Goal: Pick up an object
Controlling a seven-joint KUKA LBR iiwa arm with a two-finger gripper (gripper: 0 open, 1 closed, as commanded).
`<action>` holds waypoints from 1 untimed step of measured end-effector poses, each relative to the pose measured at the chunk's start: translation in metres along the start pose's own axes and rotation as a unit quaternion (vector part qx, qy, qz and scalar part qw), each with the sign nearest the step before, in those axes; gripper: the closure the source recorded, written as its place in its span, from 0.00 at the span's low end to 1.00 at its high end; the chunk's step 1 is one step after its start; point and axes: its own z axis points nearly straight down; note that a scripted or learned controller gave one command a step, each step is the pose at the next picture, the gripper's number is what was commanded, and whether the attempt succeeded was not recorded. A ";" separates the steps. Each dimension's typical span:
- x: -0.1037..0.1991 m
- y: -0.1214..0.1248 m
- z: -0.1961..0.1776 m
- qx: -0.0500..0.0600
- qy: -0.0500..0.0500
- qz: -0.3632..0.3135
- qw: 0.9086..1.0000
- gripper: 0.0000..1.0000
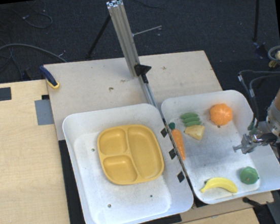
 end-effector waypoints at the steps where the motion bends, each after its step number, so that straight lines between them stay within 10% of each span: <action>1: -0.001 0.001 -0.035 0.001 0.000 0.000 1.000 1.00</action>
